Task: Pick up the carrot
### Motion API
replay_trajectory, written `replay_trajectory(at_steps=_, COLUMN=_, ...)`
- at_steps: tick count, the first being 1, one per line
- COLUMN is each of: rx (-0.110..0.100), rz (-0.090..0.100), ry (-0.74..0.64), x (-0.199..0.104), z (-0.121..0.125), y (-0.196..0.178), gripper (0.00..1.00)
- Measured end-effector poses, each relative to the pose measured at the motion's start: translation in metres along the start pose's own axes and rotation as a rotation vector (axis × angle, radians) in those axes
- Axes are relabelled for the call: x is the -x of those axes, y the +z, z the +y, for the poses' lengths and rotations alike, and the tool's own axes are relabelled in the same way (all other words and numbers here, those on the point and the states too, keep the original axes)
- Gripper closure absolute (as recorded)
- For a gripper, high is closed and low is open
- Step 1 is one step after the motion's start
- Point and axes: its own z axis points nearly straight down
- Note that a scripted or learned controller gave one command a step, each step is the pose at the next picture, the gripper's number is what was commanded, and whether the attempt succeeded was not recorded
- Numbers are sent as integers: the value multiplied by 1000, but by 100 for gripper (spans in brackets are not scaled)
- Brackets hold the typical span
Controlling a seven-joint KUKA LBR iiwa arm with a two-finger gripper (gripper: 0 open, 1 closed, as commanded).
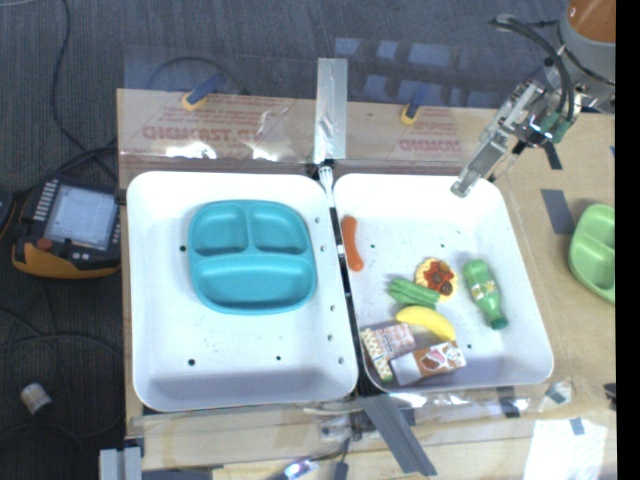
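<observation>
Bench, two bins: carrot [351, 244] hugs right bin's [520, 268] nine-o'clock wall; gripper [467, 184] at one o'clock, can't tell its pinch.

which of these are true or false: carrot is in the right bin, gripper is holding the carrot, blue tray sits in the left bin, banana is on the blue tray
1. The carrot lies in the right bin, by its left wall. True.
2. The gripper holds the carrot. False: it is over the bin's far right corner, apart from the carrot.
3. The blue tray sits in the left bin. True.
4. The banana is on the blue tray. False: it is in the right bin.
</observation>
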Motion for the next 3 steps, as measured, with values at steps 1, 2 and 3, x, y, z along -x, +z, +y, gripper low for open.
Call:
replay_trajectory(at_steps=1, rx=-1, rz=2, ry=136, x=34, z=22, y=17, gripper=0)
replay_trajectory(at_steps=2, rx=-1, rz=0, ry=-310, x=-37, z=-14, y=23, gripper=0)
replay_trajectory(at_steps=3, rx=-2, rz=3, ry=-472, x=3, z=27, y=166, gripper=0)
